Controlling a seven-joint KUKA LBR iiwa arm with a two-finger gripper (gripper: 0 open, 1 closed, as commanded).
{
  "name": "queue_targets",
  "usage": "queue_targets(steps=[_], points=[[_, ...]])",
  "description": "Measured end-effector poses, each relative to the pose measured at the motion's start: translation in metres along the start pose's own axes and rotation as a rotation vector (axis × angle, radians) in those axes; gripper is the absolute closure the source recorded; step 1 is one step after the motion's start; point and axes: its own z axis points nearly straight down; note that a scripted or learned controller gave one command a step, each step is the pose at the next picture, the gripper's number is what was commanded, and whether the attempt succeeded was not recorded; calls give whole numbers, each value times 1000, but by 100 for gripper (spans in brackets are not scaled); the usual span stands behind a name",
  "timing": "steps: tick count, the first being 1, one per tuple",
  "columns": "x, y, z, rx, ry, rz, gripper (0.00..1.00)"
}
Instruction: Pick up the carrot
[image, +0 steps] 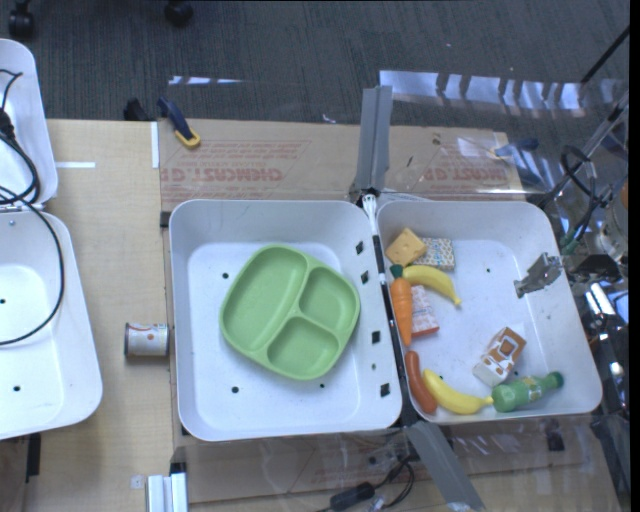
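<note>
While the left bin (190, 330) holds a green divided plate (290, 311) near its middle, the right bin (520, 215) beside it carries all the play food. Against that right bin's left wall lies the carrot (402, 306), orange with a green top, running lengthwise along the wall. Touching its right side sit a banana (432, 280) and a small red-and-white packet (424, 313); above its top is a yellow cheese wedge (405, 246). Below it a red sausage (419, 382) and a second banana (455, 395) lie by the near wall, with a green bottle (522, 391) and a little carton (499, 355) further right. Well right of the carrot, the gripper (538, 274) hangs by the far wall with nothing in it; how wide it stands I cannot tell.
</note>
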Motion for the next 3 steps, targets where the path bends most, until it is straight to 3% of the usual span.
queue_targets(steps=[1, 2, 3], points=[[66, 53, 99, 0, 0, -98, 0], [94, 86, 119, -10, -7, -813, 0], [93, 86, 110, -10, -6, -809, 100]])
